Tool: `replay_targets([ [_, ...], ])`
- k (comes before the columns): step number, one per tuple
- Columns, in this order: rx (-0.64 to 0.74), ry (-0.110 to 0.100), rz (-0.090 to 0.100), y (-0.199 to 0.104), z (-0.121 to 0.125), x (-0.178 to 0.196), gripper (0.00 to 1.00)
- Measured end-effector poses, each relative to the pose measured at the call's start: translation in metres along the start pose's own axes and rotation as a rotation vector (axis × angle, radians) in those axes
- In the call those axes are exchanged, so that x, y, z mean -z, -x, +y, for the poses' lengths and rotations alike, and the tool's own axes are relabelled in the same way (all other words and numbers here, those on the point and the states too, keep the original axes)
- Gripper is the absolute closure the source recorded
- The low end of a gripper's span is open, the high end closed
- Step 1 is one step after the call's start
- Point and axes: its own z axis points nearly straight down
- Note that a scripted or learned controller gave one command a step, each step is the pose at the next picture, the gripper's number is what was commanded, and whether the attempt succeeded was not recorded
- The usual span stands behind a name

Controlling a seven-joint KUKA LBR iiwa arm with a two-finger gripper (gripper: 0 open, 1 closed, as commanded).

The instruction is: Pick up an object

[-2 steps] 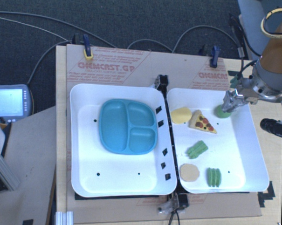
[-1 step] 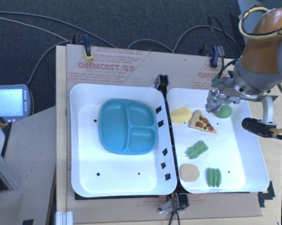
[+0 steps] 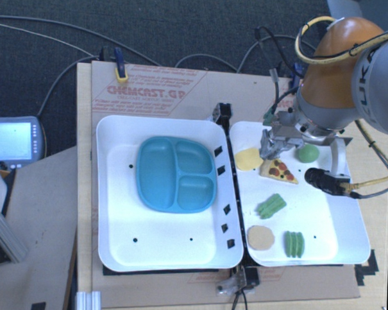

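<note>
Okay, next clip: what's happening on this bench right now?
The arm's gripper is low over the right bin, by the pizza slice and the yellow piece. Nothing can be seen between its fingers. A green ball, two other green pieces and a tan disc also lie there. The left bin holds a blue divided tray.

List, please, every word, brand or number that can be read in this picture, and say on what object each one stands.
"CHEMCAST GP", red print, partly worn, on the brown board behind the two bins.
Smaller red lines above and below it on the same board: too small to read.
"UK", black letters cut off at the picture edge, on the grey arm.
The screen of the handheld panel at the left: too blurred to read.
</note>
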Motion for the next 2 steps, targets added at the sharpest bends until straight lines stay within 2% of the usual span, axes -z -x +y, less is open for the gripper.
replay_targets([
  [1, 0.000, 0.000, 0.000, -0.059, -0.018, 0.003, 1.00],
  [2, -0.001, 0.000, -0.001, -0.102, -0.031, 0.000, 1.00],
])
